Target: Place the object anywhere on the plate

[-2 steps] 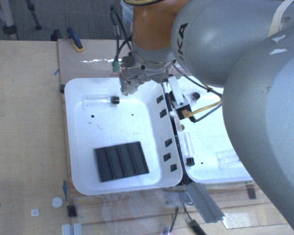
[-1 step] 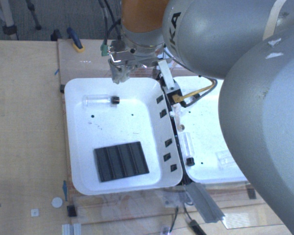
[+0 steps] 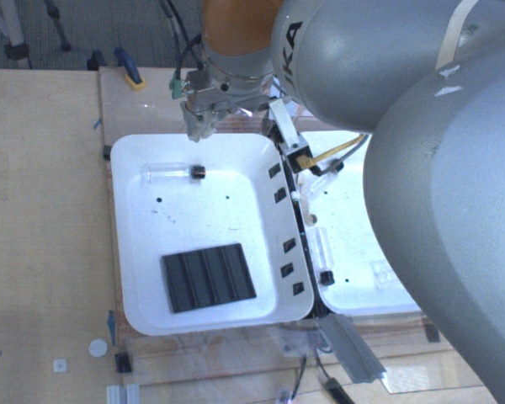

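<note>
Gripper [image 3: 200,127] hangs over the far rim of the left bin [image 3: 126,225]; whether it is open or closed cannot be told from this view, and nothing is seen in its grasp. Task object, a clear tube with a dark cap [image 3: 175,172], lies on its side on the bin floor near the far wall, cap end pointing right, just nearward of the gripper. The dark ribbed plate [image 3: 208,277] lies flat in the near half of the same bin, well apart from the tube. Judged step: approach for pickup, not yet made. To do it well, the tool should come down over the middle of the tube body with its closing direction across the tube's short axis, since a round clear tube will likely roll or squirt out if pinched off-centre. A second similar tube [image 3: 321,255] rests in the right bin [image 3: 353,301] close to the divider; not the target, judging by proximity.
</note>
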You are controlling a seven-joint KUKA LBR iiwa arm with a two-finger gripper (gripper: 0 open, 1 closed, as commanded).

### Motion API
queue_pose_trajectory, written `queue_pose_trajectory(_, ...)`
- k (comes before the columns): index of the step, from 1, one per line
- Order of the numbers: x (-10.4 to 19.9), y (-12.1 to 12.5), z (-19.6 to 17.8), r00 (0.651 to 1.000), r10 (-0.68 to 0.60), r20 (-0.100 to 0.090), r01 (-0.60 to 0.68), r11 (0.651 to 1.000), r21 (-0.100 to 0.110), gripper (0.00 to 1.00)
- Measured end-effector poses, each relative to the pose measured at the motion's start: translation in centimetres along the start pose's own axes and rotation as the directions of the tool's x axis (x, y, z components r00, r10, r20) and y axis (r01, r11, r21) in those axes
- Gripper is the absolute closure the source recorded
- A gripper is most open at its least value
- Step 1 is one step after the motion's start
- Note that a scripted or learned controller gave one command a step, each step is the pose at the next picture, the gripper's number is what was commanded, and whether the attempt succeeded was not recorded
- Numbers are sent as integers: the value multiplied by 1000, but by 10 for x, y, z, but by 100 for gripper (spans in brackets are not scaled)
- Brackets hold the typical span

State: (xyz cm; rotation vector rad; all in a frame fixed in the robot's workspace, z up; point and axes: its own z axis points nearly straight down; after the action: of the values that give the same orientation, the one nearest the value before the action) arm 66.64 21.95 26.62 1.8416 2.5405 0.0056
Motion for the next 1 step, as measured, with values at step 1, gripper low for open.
queue_pose_trajectory(1,0,0,-23,998,-70,0,70,998,-1,100)
